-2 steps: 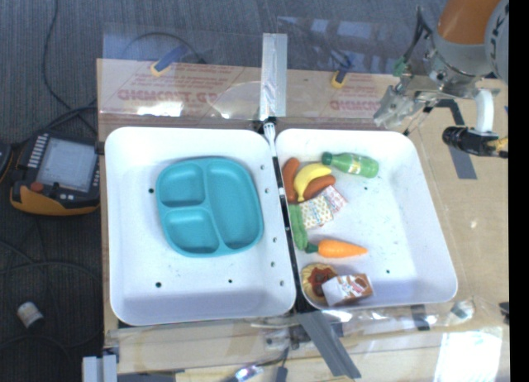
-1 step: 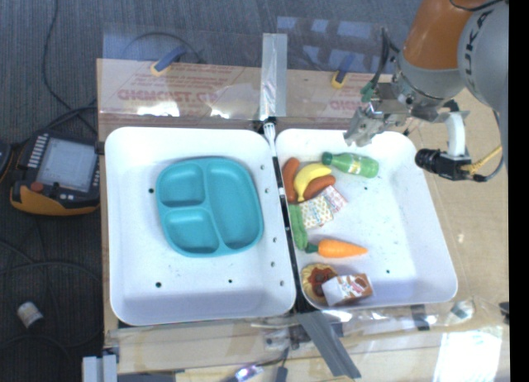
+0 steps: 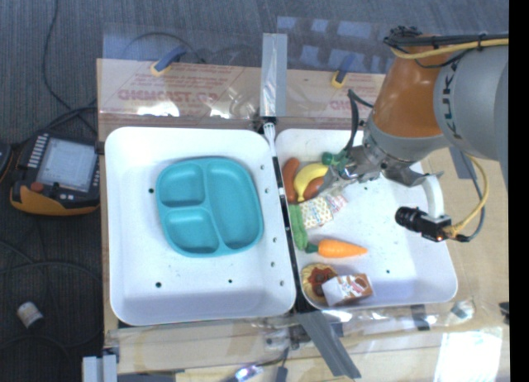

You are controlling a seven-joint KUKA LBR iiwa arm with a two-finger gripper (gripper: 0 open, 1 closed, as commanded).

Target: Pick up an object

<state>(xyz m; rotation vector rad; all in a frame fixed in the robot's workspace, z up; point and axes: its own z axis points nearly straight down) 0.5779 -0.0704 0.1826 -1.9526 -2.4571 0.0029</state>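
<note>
Camera view: two white bins sit side by side on the tabletop point(image 3: 488, 322). The left bin point(image 3: 132, 289) carries a teal tray point(image 3: 208, 205) with three compartments, lying near the bin's centre.

The right bin point(image 3: 413, 277) carries the loose objects, all grouped along its left side. A brown sausage-shaped piece point(image 3: 290, 175) lies against the dividing wall at the top. Just beside it is a yellow banana point(image 3: 309, 179). Below the banana lies a speckled packet point(image 3: 321, 210), pale with coloured dots. A green piece point(image 3: 297, 227) runs along the dividing wall beside the packet. An orange carrot point(image 3: 340, 249) lies below the packet, apart from it, pointing right. In the lower left corner of this bin a small bowl point(image 3: 312, 283) holds a white packet point(image 3: 345, 288) with red print.

The arm point(image 3: 430, 99) reaches in from the right and bends down over the upper part of the right bin. The hand point(image 3: 340, 170) is low over the cluster, just right of the banana and above the speckled packet, close to a small green item point(image 3: 331, 158). Whether the hand is open or closed cannot be told; it appears to be touching or nearly touching the banana, but the wrist hides the contact. A black cylinder point(image 3: 416, 220) hangs off the wrist over the bin floor.
</note>
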